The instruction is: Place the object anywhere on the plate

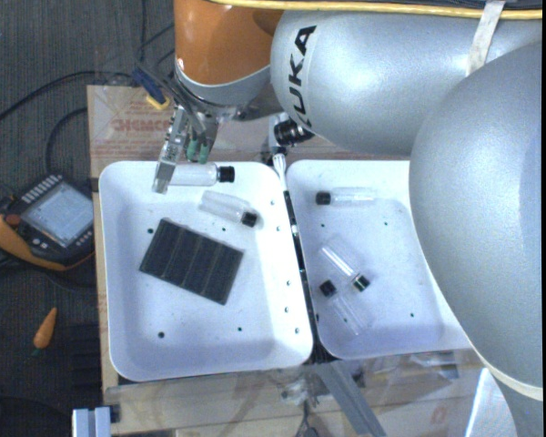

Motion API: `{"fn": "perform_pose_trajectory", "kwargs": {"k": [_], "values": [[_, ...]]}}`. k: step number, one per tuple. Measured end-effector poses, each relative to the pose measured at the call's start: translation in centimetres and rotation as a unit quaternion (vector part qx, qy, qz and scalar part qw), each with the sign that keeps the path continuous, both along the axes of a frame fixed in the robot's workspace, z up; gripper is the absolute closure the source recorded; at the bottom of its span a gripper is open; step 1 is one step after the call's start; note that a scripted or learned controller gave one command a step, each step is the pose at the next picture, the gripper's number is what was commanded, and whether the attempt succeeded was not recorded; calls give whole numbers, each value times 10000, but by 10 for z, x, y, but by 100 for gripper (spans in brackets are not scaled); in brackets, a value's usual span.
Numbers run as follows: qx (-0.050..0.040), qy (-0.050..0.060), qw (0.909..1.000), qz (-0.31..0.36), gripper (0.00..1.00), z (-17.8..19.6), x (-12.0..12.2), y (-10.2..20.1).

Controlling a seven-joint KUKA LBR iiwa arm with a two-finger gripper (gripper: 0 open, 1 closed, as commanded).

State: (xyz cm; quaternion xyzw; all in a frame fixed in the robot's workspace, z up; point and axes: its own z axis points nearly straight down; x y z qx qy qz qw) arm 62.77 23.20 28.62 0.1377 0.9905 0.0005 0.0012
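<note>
In the camera view you see the arm (346, 71) reaching across the top of the frame, with its hand (166, 173) down at about 11 o'clock in the left bin (127, 335), close to the far wall. A clear vial (200, 175) with a black cap lies on its side there, its uncapped end right against the hand and its cap pointing to 3 o'clock. You cannot tell from this angle whether the hand is released or clenched, nor whether the vial sits inside it or only beside it; do not count it as held.

The plate (191, 261), a dark ribbed slab, lies flat in the middle of the same bin, at about 5 o'clock from the hand and apart from it. Nothing rests on it. A second vial (229, 209) lies between the first vial and the plate's far edge. More vials are scattered in the right bin (419, 326).

Judging by this, the pick is the step in hand and the placing is not yet done. Next you need a firm grip confirmed, then a lift, a short carry toward 5 o'clock passing the second vial, and a low release over the plate, since a round vial may roll off.
</note>
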Motion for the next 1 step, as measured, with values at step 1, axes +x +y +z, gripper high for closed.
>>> {"fn": "perform_pose_trajectory", "kwargs": {"k": [1], "values": [[-12,16,9647,-2634,100,-48,18,0]]}}
